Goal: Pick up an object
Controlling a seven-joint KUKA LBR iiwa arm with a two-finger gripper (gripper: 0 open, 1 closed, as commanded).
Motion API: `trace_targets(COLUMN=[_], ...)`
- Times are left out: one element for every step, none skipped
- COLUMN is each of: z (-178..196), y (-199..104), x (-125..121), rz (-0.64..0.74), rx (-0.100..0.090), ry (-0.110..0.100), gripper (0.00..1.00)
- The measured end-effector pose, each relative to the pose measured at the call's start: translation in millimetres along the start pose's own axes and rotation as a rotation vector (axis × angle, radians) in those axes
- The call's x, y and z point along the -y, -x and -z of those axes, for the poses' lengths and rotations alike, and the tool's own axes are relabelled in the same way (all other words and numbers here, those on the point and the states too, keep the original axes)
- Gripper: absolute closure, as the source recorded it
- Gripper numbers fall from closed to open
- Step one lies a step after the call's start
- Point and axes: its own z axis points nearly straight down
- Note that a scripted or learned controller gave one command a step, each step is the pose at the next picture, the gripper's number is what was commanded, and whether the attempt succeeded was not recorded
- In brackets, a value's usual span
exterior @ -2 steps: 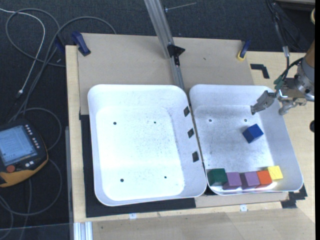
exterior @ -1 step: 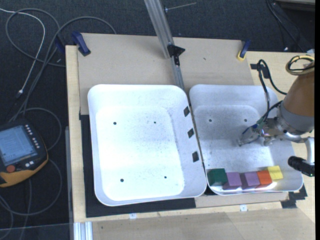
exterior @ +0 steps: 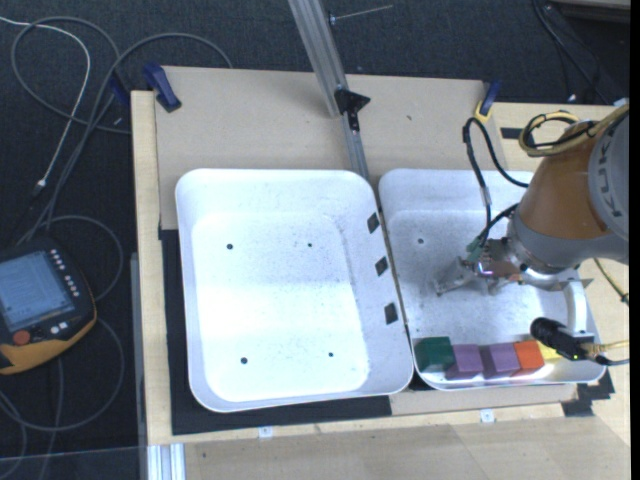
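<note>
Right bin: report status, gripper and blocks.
Gripper low over right bin, nothing seen between fingers. Blocks in a row at the near wall, apart from gripper. Nothing between them.

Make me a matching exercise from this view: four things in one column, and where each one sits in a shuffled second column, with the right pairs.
Things:
1. green block
2. orange block
3. gripper
4. handheld screen

Places:
A. on the dark floor, left of the bench
B. left end of the row of blocks
C. above the middle of the right bin
D. right end of the row of blocks

Pairs: 1-B, 2-D, 3-C, 4-A
</note>
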Motion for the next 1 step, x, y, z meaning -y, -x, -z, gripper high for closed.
trace_targets(z=[16.1], y=[47.0], x=[-67.4], rz=[-0.005], rx=[0.010], ry=[0.011], gripper=[0.00])
